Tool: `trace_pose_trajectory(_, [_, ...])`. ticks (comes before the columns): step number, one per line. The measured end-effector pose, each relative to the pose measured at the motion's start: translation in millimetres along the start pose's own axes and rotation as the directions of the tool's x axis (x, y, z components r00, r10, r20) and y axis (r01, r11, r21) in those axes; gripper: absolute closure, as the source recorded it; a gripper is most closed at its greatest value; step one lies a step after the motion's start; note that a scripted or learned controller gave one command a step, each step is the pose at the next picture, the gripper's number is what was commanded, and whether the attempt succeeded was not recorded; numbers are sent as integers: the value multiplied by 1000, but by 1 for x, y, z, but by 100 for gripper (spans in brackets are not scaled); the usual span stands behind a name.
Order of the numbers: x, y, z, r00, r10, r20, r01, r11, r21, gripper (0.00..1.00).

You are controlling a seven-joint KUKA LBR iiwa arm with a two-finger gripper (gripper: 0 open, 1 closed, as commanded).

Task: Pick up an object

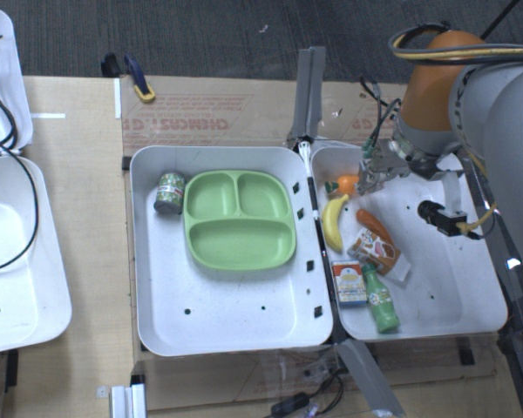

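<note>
My gripper (370, 176) hangs low over the back left corner of the right bin (471, 277), just right of a small orange fruit (347, 184). Below it lie a yellow banana (334, 221), a red-orange carrot-like piece (374, 225), a brown snack packet (376, 250), a small box (349, 284) and a green bottle (382, 301). I see nothing lifted off the bin floor by the gripper.
The left bin (157, 303) holds a green divided plate (240, 219) and a small can (169, 192). A grey divider post (309, 94) stands between the bins at the back. The arm's black bracket (440, 217) reaches over the right bin's middle.
</note>
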State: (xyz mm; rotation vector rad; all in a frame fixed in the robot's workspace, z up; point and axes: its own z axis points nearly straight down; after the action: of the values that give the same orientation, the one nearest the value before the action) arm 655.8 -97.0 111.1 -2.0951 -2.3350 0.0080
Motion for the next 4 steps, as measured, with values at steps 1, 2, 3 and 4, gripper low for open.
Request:
trace_pose_trajectory(1, [-23, -51, 5, 1000, -17, 1, 17, 1000, -6, 100])
trace_pose_trajectory(2, [-23, -51, 5, 1000, -17, 1, 17, 1000, -6, 0])
trace_pose_trajectory(3, [-38, -33, 19, 990, -140, 3, 140, 990, -7, 0])
trace_pose_trajectory(4, [-39, -32, 9, 991, -137, 4, 137, 991, -10, 100])
